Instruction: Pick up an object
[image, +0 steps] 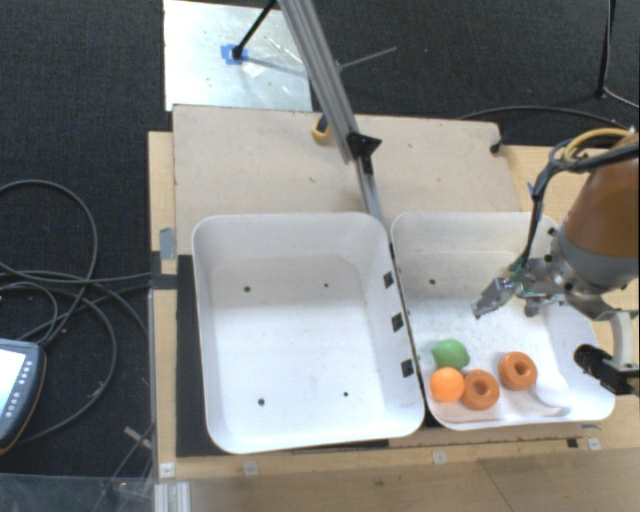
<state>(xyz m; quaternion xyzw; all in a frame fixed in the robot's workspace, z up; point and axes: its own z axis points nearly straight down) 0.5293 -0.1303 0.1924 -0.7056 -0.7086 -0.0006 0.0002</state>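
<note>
The right bin (440, 240) holds a green lump (450, 353), an orange ball (446, 385) and two orange rings (480, 389) (517, 370), all clustered near its front edge. A pale curved piece (546, 405) lies at the front right of that bin. My gripper (510, 301) hangs over the middle of the right bin, above and behind the cluster. It is open, with nothing between its fingers. The grey arm with its orange band (605, 215) comes in from the right.
The left bin (290, 330) sits beside the right one, sharing a raised divider (395, 310). A slanted metal pole (330, 80) crosses the back of the bench. Cables and a tablet (15, 385) lie on the floor at left.
</note>
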